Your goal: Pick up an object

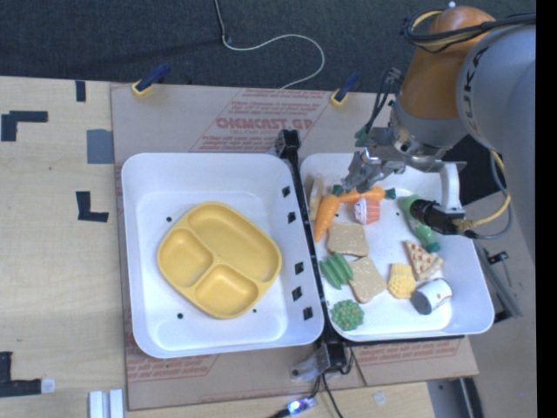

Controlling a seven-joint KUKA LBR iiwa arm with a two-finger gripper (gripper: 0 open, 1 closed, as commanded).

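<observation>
Over the top of the right bin [474, 320], hanging low on the grey arm [487, 59] that reaches in from the right: the jaws [364, 174], just above and touching-close to the short orange piece [364, 197] that lies crosswise beside the carrot [324, 215]. Cannot tell whether released or clenched, the tips being lost among the food. Likely target directly beneath; carrot's long axis slanting down-left toward the divider, bread slice [348, 239] just below.
</observation>
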